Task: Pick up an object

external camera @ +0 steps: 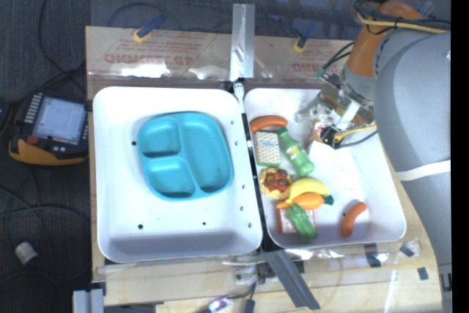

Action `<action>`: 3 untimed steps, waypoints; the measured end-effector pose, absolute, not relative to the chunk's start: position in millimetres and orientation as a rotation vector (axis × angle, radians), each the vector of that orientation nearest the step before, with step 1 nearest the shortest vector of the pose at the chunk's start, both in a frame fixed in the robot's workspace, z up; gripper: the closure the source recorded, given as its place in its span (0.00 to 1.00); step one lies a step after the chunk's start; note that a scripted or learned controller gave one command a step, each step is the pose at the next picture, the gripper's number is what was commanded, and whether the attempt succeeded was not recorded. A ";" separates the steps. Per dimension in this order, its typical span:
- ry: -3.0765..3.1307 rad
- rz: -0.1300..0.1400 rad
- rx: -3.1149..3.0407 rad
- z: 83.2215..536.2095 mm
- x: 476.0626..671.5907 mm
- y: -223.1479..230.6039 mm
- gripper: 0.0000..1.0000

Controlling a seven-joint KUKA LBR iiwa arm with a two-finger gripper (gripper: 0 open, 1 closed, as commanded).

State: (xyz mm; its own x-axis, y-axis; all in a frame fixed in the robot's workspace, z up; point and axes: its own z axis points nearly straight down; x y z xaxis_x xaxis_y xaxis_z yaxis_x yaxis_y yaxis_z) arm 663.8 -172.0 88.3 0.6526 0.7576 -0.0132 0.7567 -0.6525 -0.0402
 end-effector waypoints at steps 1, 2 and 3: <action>-1.766 0.004 -2.594 134.5 609.6 -123.8 0.00; -1.967 -0.025 -2.468 95.5 611.4 -169.8 0.00; -1.949 -0.009 -2.500 92.8 593.0 -127.4 0.00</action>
State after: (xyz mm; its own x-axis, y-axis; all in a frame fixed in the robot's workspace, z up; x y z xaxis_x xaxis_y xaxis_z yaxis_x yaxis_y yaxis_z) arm 593.0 -127.4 92.8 0.2441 0.9697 -0.0134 0.9695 -0.2437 0.0261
